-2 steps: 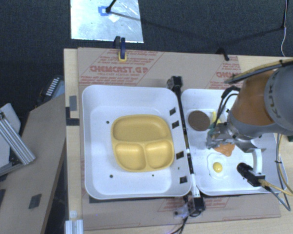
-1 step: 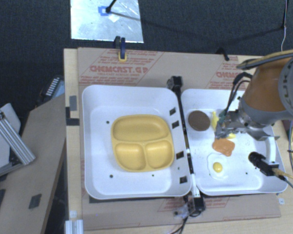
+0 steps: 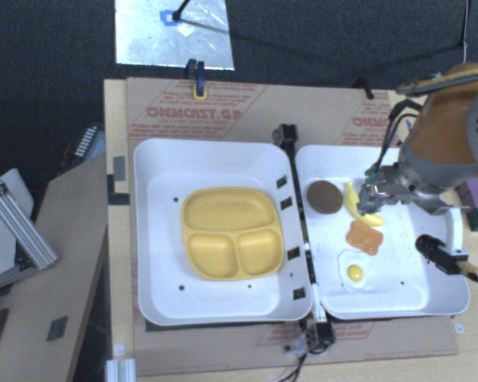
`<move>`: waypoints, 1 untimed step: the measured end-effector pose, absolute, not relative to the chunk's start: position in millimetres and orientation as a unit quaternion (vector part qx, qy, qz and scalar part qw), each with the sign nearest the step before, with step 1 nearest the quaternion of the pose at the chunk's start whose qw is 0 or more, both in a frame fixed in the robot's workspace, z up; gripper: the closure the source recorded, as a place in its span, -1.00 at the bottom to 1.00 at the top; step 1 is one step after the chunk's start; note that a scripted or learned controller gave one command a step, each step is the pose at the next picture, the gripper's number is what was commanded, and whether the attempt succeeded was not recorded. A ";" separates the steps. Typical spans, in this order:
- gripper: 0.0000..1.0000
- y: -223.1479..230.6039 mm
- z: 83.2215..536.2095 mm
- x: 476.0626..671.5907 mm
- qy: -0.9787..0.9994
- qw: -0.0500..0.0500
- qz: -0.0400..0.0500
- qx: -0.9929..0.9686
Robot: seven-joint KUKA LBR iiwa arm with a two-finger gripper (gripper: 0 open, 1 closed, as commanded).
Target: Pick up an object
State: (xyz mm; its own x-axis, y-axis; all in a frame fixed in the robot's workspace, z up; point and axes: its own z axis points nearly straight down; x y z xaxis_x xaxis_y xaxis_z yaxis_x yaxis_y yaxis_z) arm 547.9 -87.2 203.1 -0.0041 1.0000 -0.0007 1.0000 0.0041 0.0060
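Observation:
In the right bin lie a brown round patty, a yellow banana-like piece, an orange chunk and a fried egg. My gripper hangs low over the bin, right beside the yellow piece and just above the orange chunk. Nothing is visibly held between its fingers.
The left bin holds a yellow divided plate with three compartments. A black divider with clips runs between the bins. The arm's grey and orange body covers the right bin's far right corner.

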 end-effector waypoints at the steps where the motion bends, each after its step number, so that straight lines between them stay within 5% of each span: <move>1: 1.00 -87.4 240.3 549.4 0.709 0.002 0.002 0.706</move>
State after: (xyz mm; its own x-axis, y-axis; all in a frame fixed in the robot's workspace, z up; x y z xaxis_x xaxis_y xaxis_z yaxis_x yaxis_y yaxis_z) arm 549.4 -87.4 240.3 -0.0040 1.0000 -0.0010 1.0000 0.0040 0.0058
